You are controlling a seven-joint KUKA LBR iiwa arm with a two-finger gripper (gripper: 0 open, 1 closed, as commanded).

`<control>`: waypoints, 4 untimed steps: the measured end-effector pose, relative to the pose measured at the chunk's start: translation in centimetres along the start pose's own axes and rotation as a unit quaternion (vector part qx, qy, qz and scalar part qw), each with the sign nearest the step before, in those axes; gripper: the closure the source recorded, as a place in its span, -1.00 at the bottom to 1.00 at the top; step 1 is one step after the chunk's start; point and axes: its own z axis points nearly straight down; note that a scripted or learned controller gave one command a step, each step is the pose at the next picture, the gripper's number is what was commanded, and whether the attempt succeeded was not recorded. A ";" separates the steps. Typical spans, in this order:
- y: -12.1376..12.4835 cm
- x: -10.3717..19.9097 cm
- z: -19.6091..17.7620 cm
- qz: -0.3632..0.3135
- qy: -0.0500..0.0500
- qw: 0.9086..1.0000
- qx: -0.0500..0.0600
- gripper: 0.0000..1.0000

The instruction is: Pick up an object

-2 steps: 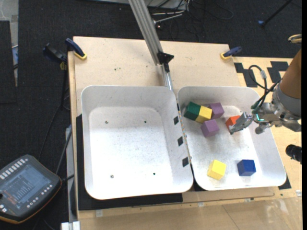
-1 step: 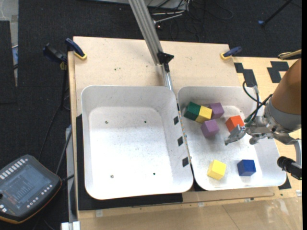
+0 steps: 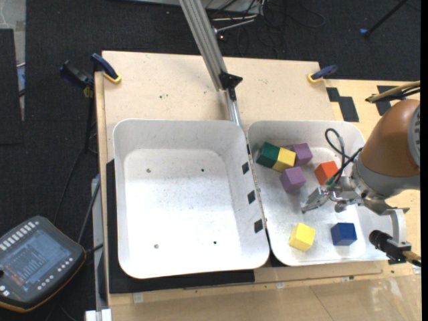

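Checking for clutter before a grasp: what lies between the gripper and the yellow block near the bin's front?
In the camera view, bare white bin floor separates the gripper from the yellow block.

1 fixed camera high above the bench, slanting down on 2 bins

Seven small solid-coloured blocks are lying loose in the right-hand shallow white bin. At 12 o'clock a green cube, a yellow cube and a purple cube are touching in a row. A second purple cube is sitting just below them, an orange cube at 2 o'clock. A second yellow cube, tilted, and a blue cube are resting near 6 o'clock, apart.
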 end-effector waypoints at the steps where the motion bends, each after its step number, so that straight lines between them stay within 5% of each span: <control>1: 0.0 0.0 2.2 0.000 -0.001 1.000 -0.002 -1.00; 2: 0.1 0.0 1.1 0.000 -0.001 1.000 -0.004 1.00; 4: 0.3 0.8 -7.6 -0.002 -0.002 1.000 -0.006 1.00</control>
